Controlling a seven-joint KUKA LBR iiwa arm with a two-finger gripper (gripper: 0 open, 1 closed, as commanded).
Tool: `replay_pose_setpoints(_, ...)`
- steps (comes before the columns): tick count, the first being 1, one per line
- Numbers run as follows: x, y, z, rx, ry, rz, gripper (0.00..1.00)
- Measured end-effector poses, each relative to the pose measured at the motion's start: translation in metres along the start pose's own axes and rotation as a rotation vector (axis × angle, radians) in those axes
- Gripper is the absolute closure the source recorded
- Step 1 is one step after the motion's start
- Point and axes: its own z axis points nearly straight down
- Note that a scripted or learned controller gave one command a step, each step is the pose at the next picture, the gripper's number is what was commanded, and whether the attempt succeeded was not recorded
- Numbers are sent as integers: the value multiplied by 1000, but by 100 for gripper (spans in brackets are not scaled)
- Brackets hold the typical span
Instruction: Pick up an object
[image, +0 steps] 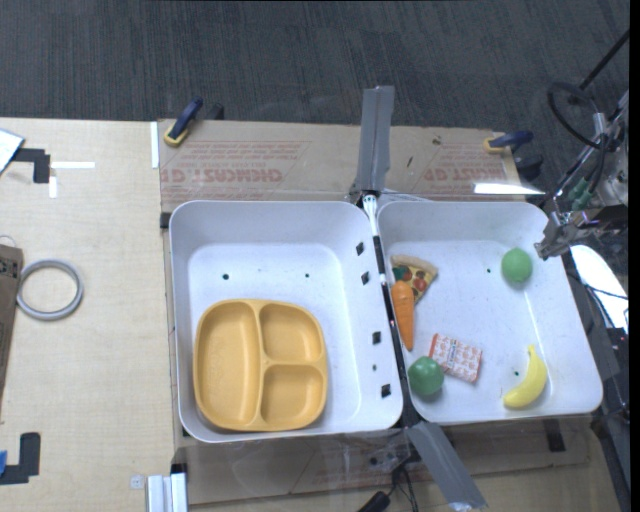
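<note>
Camera view is showing us a yellow tray (262, 364) filling the left bin's (190, 300) front; carrot (403, 312), packet (457, 357), balls and banana (527, 380) are lying scattered in the right bin (470, 250), ready for picking; gripper (556, 238) is hovering at its right rim, grip state unclear.

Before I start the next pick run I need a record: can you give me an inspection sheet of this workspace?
Surface: two white bins, left bin, right bin, on a wooden bench.
Job's things: right bin holds carrot, pizza slice, two green balls, snack packet, banana.
Clutter: yellow divided plate in left bin; tape roll on bench.
Grippers: gripper at right bin's far right rim.
Cables: black cables upper right.
Surroundings: cardboard, blue clamps.
</note>
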Motion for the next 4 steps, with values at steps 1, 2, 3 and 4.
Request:
replay_pose_setpoints(1, 26, -22, 165, 1, 1, 237, 100)
replay_pose_setpoints(2, 25, -42, 238, -16, 2, 430, 100)
replay_pose_setpoints(3, 35, -39, 237, -25, -2, 696, 100)
replay_pose_setpoints(4, 35, -38, 237, -25, 9, 993, 100)
